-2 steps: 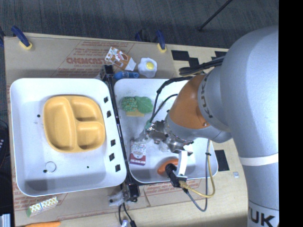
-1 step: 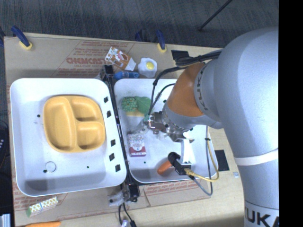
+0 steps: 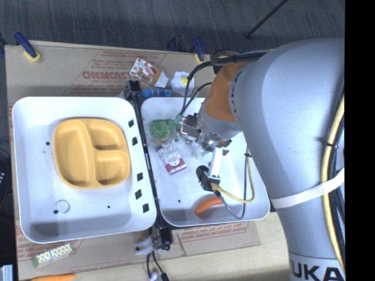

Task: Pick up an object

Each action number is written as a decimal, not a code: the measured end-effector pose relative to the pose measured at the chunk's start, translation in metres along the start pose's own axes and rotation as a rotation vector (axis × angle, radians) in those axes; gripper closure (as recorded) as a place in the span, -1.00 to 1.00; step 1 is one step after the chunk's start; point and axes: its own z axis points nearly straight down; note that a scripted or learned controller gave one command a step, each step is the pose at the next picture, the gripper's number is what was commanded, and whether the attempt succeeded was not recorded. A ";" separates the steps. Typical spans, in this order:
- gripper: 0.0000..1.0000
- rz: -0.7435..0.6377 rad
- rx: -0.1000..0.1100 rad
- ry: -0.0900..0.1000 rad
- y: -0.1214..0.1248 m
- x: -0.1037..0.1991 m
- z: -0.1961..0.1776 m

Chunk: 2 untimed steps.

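In the right bin [image 3: 255, 201] lie a green leafy toy [image 3: 161, 127] near the top left, a red and white packet [image 3: 171, 160] below it, and an orange carrot-shaped piece [image 3: 208, 206] by the front wall. My gripper [image 3: 183, 126] hangs low over the bin's upper part, just right of the green toy and close to touching it. The wrist and a black cable block the view of what lies under it. Nothing can be seen lifted off the bin floor.
The left bin [image 3: 23, 157] holds a yellow divided tray [image 3: 91, 151]. Behind the bins lie a snack packet [image 3: 143, 70], a blue item [image 3: 157, 92] and a white and yellow item [image 3: 181, 81]. A small wrapper [image 3: 53, 254] rests at the bench's front left. The arm's grey bulk covers the right side.
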 end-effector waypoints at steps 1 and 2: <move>-1.00 -0.100 0.003 0.000 0.036 0.023 0.002; -1.00 0.284 0.008 -0.002 -0.047 -0.009 0.003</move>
